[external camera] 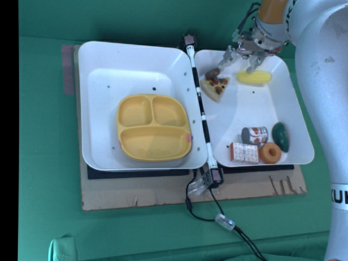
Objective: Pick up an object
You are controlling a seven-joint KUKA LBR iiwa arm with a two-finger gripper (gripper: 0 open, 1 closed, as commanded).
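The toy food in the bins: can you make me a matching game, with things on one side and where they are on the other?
Things:
1. tray
2. corn
3. donut
4. pizza

Places:
A. near corner of the right bin, by the box
B. left bin
C. far end of the right bin, under the gripper
D. right bin, beside the divider

Pairs: 1-B, 2-C, 3-A, 4-D

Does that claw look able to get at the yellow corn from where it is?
Probably yes. The claw hangs just above the back of the right bin, with the corn lying right below it, and nothing sits on top of the corn.
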